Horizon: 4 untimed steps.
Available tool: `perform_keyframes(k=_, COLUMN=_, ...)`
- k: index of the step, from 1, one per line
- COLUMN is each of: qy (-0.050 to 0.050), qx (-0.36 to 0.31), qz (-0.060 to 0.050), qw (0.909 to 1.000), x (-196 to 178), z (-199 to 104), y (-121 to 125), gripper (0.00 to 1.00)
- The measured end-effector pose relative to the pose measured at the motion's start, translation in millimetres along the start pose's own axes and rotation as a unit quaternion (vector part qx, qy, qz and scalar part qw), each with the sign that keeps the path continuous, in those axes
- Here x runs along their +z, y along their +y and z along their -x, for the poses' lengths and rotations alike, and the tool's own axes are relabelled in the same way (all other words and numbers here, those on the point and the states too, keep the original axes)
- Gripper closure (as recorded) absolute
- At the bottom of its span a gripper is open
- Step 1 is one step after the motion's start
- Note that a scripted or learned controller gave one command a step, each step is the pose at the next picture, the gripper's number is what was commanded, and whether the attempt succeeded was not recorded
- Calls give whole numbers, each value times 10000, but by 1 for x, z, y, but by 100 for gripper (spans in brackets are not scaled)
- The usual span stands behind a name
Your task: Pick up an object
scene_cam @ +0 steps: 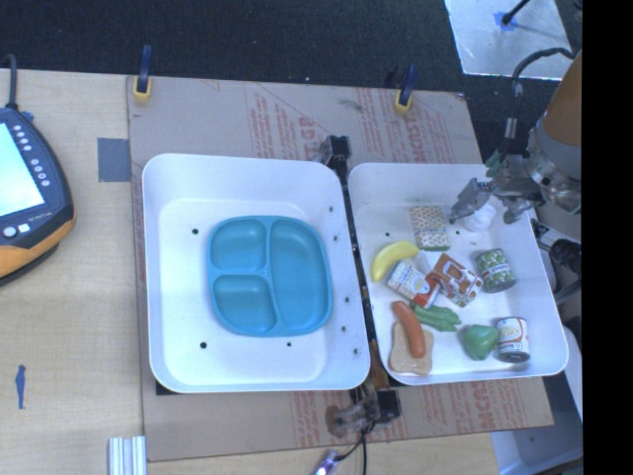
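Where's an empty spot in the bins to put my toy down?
Left bin: bare white floor all around the blue plate. Right bin: bare along its far-left corner, above the banana. Its near half is crowded, from hot dog to can.

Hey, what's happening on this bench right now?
A robot arm reaches in from the right, its gripper over the top right corner of the right bin. That bin holds small toy foods: a banana, a hot dog, a green pepper, two cans and some cartons. Nothing looks picked up yet. The left bin holds a blue divided plate.
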State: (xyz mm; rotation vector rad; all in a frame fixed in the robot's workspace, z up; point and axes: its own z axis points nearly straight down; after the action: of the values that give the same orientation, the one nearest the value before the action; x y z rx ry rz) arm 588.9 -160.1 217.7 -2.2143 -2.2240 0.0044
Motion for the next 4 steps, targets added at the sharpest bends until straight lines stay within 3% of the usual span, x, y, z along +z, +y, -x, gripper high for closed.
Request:
perform_keyframes(k=1, qy=-20, qx=-2, qz=57, qw=10000, x=105, z=-34, y=-43, gripper=0)
perform_keyframes(k=2, qy=-8, qx=-12, qz=-1, qw=10000, x=126, z=-54, y=15, gripper=0)
perform_keyframes(k=3, qy=-2, qx=-9, qz=-3, qw=10000, x=126, z=-60, y=-60, gripper=0)
perform_keyframes(k=4, qy=1, qx=9, qz=11, qw=10000, x=104, z=-59, y=31, gripper=0)
